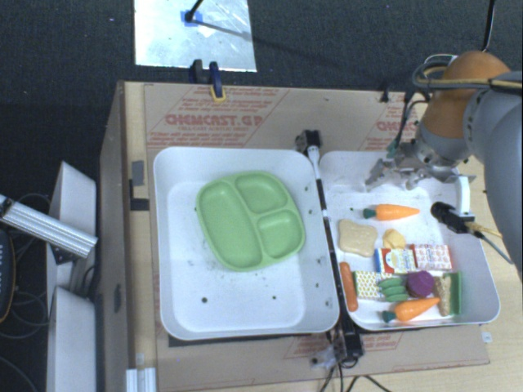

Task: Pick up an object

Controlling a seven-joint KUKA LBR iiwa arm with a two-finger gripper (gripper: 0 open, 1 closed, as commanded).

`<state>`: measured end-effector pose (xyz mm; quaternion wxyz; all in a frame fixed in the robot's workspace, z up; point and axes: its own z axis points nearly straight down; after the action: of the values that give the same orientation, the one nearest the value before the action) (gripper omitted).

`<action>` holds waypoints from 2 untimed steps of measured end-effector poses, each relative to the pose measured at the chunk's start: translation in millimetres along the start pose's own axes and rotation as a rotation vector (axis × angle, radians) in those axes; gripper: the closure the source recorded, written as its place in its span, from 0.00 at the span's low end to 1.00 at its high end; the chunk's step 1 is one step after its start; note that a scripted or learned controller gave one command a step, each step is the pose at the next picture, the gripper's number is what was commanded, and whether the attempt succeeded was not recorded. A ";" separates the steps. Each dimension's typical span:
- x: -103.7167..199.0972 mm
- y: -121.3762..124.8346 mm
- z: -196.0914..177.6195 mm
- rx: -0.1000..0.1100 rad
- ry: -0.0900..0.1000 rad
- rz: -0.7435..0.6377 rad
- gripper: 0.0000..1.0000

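Two shallow white bins sit side by side on a worktop [245, 109] covered with brown printed board. The left bin [176, 243] carries a green divided plate [249, 219]. The right bin [482, 288] holds toy food: a carrot [392, 212] near the middle, a slice of bread [357, 237], a purple piece [420, 283] and a second carrot [413, 307] near the front edge. The gripper [400, 172] hangs over the far part of the right bin, beyond the first carrot; I cannot tell how its jaws stand. Dark carpet [57, 55] surrounds the worktop, and a shiny sheet [192, 23] lies on it.
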<state>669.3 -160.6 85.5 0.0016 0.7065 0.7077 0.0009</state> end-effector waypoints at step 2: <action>0.2 -0.1 0.3 0.001 0.000 -0.002 0.00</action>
<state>669.3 -160.4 85.2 0.0015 0.7058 0.7084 0.0007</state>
